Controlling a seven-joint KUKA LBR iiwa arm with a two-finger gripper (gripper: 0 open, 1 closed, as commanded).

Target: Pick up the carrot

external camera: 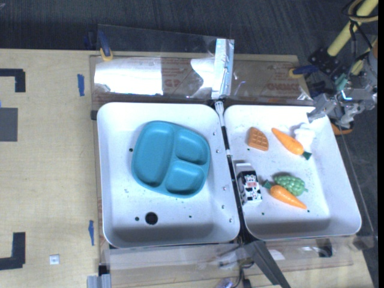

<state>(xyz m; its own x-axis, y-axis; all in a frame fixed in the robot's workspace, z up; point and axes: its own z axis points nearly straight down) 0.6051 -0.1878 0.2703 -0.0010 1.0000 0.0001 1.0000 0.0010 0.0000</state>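
Observation:
Two orange carrots lie in the right bin (345, 179). One carrot (287, 141) sits near the back, its green end pointing right and toward the front, touching a white object (305, 135). The other carrot (288, 197) lies near the front, just below a green bumpy vegetable (290, 182). My gripper (337, 108) hovers over the bin's back right corner, apart from both carrots and right of the back one. Nothing shows in its grasp.
An orange waffle-like piece (258, 139) lies left of the back carrot. A small black and white item (249, 185) rests by the right bin's left wall. The left bin (114, 179) holds a blue divided plate (171, 158). Yellow cables (351, 23) hang at top right.

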